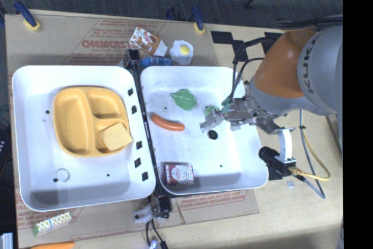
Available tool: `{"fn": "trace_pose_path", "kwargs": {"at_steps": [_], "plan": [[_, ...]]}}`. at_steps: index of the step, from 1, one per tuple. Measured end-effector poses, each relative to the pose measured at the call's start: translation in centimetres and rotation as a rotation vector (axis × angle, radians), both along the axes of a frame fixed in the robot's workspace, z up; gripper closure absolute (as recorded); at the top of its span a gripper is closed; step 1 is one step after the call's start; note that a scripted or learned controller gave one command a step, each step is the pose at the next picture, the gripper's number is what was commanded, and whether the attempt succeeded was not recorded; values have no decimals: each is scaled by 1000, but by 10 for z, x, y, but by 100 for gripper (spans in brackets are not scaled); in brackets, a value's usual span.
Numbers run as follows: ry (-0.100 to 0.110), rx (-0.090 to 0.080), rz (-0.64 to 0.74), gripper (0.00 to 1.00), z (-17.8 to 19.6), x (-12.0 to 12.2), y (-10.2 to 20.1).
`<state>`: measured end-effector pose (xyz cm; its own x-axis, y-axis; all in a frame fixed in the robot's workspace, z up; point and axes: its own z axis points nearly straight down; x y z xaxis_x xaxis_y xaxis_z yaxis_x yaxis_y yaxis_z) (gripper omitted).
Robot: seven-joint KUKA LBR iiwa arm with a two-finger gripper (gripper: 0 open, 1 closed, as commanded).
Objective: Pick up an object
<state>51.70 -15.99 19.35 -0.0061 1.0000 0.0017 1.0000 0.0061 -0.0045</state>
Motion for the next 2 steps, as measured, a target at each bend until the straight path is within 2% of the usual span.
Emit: {"fn": "trace_pose_path", "kwargs": {"at_steps": [1,2], "plan": [[0,0,108,0,-103,33,58],[-1,-2,-115,0,-102,64,63]]}}
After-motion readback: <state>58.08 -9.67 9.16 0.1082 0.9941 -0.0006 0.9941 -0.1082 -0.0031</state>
